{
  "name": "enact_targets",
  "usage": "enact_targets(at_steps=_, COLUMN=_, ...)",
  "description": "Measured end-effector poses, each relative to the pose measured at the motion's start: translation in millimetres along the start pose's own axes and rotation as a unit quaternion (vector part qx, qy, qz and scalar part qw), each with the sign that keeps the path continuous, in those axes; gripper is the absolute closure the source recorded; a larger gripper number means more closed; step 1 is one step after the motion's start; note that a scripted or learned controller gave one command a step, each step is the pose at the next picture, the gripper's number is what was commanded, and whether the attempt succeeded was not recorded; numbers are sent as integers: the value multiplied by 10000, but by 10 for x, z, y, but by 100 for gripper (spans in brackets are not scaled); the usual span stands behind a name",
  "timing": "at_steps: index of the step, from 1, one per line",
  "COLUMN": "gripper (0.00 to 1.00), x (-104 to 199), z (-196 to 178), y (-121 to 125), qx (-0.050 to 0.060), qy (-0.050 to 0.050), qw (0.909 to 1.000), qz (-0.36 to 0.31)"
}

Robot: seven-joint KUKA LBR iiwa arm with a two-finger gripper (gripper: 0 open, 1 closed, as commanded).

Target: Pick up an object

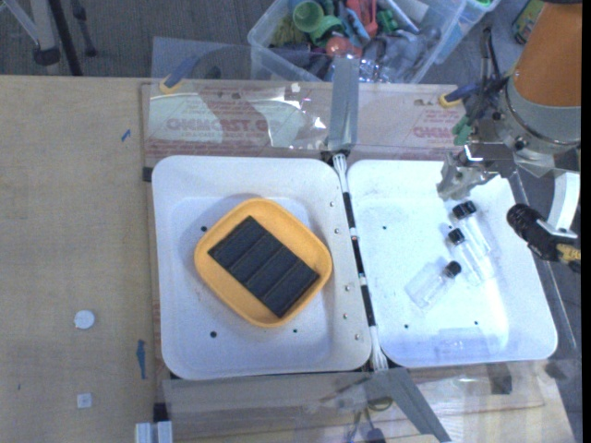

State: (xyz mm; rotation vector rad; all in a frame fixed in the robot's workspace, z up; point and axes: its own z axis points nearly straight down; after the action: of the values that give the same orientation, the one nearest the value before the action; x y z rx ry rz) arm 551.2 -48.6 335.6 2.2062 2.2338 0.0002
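- Gripper (459, 175) over far right corner of right bin (397, 340); finger state: cannot tell.
- Three small clear vials with black caps (452, 247) on right bin floor, near gripper, apart from it.
- Yellow tray with dark slats (262, 261) in left bin (175, 340).

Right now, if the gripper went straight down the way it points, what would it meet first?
Probably the right white bin, near its upper right part; the gripper hangs just above the small clear black-capped bottles, so depth is uncertain.
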Motion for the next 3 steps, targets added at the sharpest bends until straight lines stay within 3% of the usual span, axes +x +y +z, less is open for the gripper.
enact_targets(at_steps=1, gripper=100, x=119, z=395, y=-333, qx=33, qy=2, qw=9675, qz=2529)
enact_targets(at_steps=2, gripper=100, x=-112, z=252, y=243, qx=16, qy=-4, qw=9018, qz=4321)
enact_targets(at_steps=3, gripper=100, x=-698, z=-133, y=37, qx=8, qy=-4, qw=8239, qz=5667)
